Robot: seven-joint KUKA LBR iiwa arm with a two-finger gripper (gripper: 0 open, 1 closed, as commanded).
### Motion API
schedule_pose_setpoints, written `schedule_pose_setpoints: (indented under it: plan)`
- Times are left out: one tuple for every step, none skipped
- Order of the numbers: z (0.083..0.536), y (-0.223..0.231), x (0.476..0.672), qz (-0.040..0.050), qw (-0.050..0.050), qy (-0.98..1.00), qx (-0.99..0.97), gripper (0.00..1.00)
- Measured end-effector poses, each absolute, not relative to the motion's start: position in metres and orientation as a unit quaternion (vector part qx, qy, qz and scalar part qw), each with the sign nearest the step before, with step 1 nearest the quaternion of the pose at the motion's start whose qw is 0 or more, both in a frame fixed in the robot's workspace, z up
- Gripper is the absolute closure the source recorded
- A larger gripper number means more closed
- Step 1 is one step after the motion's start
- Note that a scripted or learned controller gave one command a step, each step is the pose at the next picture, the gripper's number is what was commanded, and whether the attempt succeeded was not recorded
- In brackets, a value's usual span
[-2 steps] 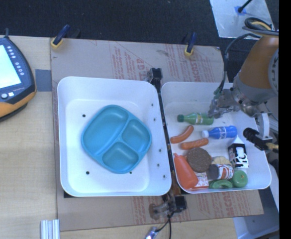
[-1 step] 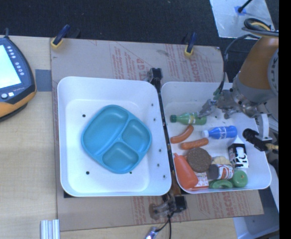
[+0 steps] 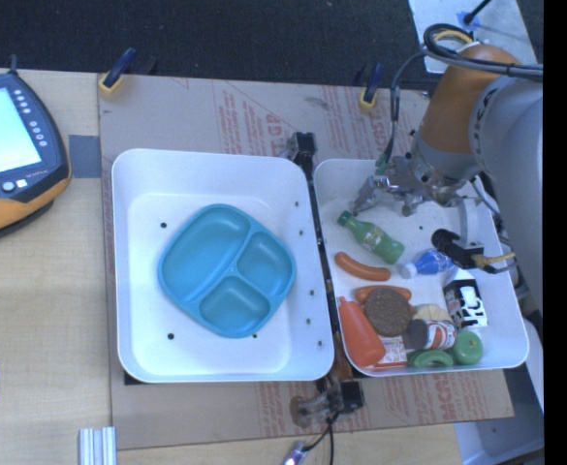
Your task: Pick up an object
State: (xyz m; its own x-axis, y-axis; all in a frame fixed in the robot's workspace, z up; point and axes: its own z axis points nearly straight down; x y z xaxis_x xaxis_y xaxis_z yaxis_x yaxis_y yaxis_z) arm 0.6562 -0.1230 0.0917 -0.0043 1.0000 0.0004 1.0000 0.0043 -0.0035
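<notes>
We see the gripper [image 3: 392,190] in the upper part of the right bin [image 3: 512,356], its metal fingers spread wide, gripping nothing. Just below lies a glossy green bottle [image 3: 372,237], long axis slanting upper left to lower right, cap toward upper left. A smooth blue divided plate [image 3: 227,270] sits in the left bin [image 3: 138,260].

The grey arm with its orange band [image 3: 477,114] ran out past the right edge and hid the far right corner of the right-hand shallow white bin [image 3: 330,177]. The two-finger gripper [image 3: 397,188] was too small to read. The grey handheld screen with orange casing [image 3: 12,153] was cut off at left.
</notes>
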Motion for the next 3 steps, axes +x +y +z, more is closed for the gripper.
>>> schedule_pose_setpoints:
  plan:
    - [0.102,-0.124,0.656,0.0015,0.002,-0.710,-0.705,1.00]
    - [0.102,-0.124,0.656,0.0018,0.002,-0.710,-0.704,0.00]
    - [0.092,-0.094,0.656,0.0018,0.002,-0.709,-0.705,0.00]
